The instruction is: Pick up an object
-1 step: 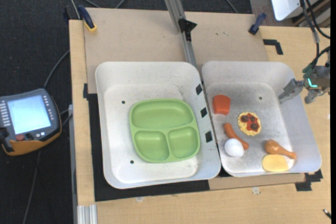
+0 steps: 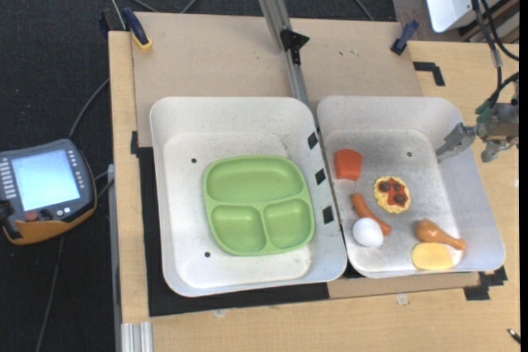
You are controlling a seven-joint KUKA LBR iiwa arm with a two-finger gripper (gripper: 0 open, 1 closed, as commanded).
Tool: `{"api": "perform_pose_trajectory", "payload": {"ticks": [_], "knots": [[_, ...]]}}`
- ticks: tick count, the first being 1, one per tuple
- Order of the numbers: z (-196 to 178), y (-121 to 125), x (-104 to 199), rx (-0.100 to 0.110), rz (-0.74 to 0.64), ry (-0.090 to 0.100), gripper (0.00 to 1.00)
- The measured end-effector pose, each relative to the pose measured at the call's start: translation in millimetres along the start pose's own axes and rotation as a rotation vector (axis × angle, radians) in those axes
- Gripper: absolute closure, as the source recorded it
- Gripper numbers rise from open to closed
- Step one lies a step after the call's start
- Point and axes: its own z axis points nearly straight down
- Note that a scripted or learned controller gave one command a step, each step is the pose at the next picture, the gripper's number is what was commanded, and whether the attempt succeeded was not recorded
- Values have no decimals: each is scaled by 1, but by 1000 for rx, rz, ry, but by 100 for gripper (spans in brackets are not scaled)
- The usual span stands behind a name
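The right bin (image 2: 412, 124) holds several toy foods. An orange-red block (image 2: 348, 164) lies near its left wall. A small pizza (image 2: 392, 194) sits in the middle, with an orange sausage (image 2: 370, 210) and a white egg (image 2: 368, 232) to its lower left. A brown drumstick (image 2: 439, 235) and a yellow piece (image 2: 433, 257) lie at the front right. My gripper (image 2: 474, 140) hangs over the bin's right rim, well apart from all the foods and with nothing in it that I can see.
A green divided plate (image 2: 260, 204) lies in the left bin (image 2: 177, 177). A slanted metal post (image 2: 276, 8) rises from between the bins at the back. A teach pendant (image 2: 41, 190) lies off the bench to the left.
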Motion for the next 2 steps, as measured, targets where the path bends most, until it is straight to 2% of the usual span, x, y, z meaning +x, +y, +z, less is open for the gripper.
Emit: {"api": "perform_pose_trajectory", "payload": {"ticks": [1, 2], "knots": [[50, -7, 7, 4, 1, 2, 0], [106, 0, 2, 6, 1, 3, 0]]}}
